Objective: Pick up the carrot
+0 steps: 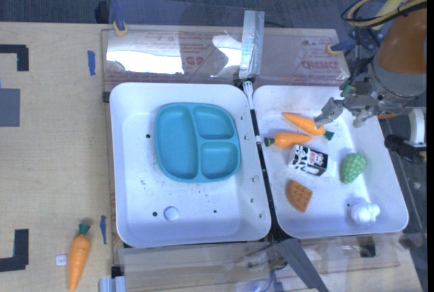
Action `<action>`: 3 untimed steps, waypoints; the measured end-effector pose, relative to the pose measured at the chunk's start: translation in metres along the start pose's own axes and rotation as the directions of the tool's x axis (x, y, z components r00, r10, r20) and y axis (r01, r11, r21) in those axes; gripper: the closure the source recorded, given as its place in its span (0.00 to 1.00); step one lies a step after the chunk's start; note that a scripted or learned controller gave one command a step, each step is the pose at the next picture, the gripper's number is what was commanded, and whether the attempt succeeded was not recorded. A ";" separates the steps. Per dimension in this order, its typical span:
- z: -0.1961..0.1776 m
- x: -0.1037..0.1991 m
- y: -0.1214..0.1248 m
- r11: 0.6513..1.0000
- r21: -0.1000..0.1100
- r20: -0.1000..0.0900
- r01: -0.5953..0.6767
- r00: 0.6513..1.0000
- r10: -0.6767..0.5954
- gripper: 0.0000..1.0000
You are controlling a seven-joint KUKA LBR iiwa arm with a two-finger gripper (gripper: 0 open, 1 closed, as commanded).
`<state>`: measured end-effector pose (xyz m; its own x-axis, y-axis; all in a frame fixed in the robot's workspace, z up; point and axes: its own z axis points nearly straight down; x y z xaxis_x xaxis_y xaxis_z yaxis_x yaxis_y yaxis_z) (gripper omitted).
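**Hovering over the right bin**

The gripper (342, 108) is hanging with jaws spread above the right bin (390, 169), just beside the upper carrot (303, 122). A second carrot (288, 140) is lying below it, near a black-and-white carton (310, 161).

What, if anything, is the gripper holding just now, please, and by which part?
It cannot be told. The gripper sits at the tip of the upper carrot in the right bin, but no clear hold shows.
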<state>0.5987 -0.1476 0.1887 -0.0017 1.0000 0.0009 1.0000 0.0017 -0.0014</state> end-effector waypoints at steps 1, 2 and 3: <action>0.101 0.031 0.039 1.000 -0.010 0.002 -0.014 1.000 0.014 0.00; 0.091 0.031 0.038 1.000 -0.005 0.002 -0.013 1.000 0.013 1.00; -0.012 0.093 0.027 0.980 -0.011 0.003 0.199 0.980 -0.199 1.00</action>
